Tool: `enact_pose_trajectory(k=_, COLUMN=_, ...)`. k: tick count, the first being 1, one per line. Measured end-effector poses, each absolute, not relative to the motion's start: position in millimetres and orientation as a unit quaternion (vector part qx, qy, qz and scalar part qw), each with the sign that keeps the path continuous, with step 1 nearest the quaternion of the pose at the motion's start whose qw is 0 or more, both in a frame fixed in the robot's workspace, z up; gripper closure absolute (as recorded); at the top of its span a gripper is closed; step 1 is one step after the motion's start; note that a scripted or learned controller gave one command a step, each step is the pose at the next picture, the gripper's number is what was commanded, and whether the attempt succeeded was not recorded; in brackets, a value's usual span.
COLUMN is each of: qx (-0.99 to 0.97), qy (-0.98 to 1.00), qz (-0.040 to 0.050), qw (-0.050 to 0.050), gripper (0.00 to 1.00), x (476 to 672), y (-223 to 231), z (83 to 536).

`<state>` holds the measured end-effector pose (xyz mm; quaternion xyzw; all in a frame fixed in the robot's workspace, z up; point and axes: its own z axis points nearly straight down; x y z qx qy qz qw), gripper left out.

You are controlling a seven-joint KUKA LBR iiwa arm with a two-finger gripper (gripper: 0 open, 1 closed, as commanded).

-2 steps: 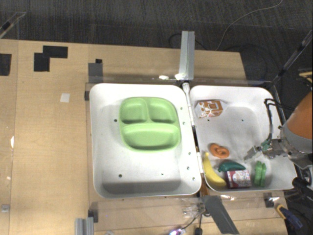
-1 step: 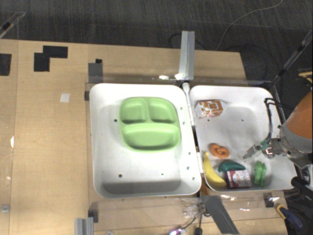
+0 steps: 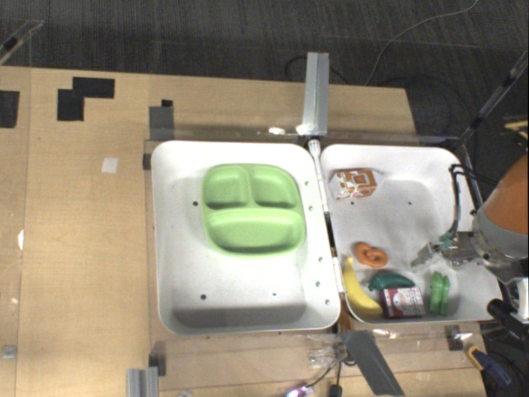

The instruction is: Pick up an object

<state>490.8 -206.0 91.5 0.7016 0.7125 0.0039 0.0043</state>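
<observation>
- Your worktop (image 3: 83,246) is light wood and carries two shallow white bins side by side, with a metal post (image 3: 317,93) standing at the far end of the seam between them.
- The left bin (image 3: 178,296) holds one item: a green divided plate (image 3: 250,208), lying flat towards the far half of the bin, two small compartments at the back and one long one at the front.
- The right bin (image 3: 413,188) holds the loose objects you can pick from.
- A small brown-and-white packet (image 3: 355,184) lies near the far left corner of the right bin, well apart from the rest.
- An orange ring-shaped piece (image 3: 371,255) sits near the bin's left wall, just beyond the near cluster.
- A yellow banana (image 3: 358,289) lies along the left wall at the near corner.
- A dark red can (image 3: 402,303) lies on its side just beside the banana, with a dark green piece (image 3: 391,280) touching its far side.
- A light green object (image 3: 439,293) stands just right of the can.
- Your arm (image 3: 506,213) enters over the right edge of the right bin; the hand (image 3: 450,248) sits low at the right side of that bin, just beyond the light green object.
- You cannot tell from this view how the hand is set, and no object is seen in its grip.
</observation>
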Motion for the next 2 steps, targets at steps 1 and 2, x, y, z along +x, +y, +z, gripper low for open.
enact_pose_trajectory(k=1, qx=0.735, qy=0.678, qz=0.0009, qw=0.002, gripper=0.0, x=487.9, y=-206, z=102)
enact_pose_trajectory(k=2, qx=0.743, qy=0.67, qz=0.0036, qw=0.003, gripper=0.0, x=490.4, y=-203, z=91)
